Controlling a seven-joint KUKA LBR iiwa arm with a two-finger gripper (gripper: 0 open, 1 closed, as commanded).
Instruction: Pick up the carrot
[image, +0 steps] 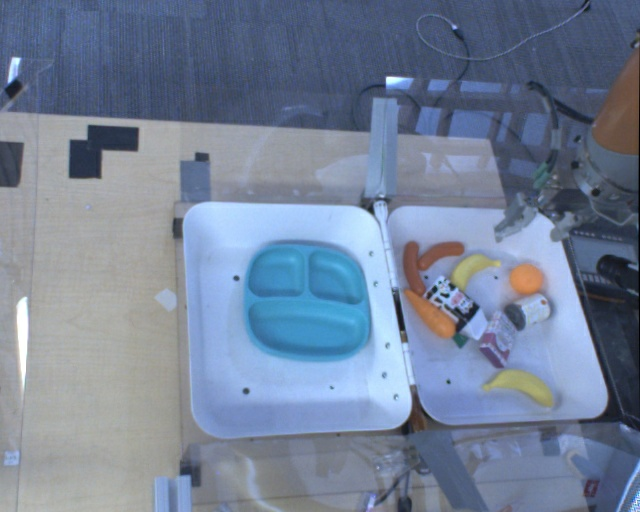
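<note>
The carrot (428, 314) is an orange tapered piece lying in the right bin (580, 395), near its left wall, with its tip pointing down and right under a black-and-white carton (450, 297). My gripper (536, 222) hangs over the far right corner of that bin, well up and to the right of the carrot. Its two fingers stand spread apart, open, with nothing between them.
Around the carrot lie two sausages (411, 264), a yellow banana (474, 268), an orange (527, 278), a small can (532, 310), a maroon packet (496, 345) and a second banana (521, 387). The left bin (215, 400) holds a blue divided plate (305, 300).
</note>
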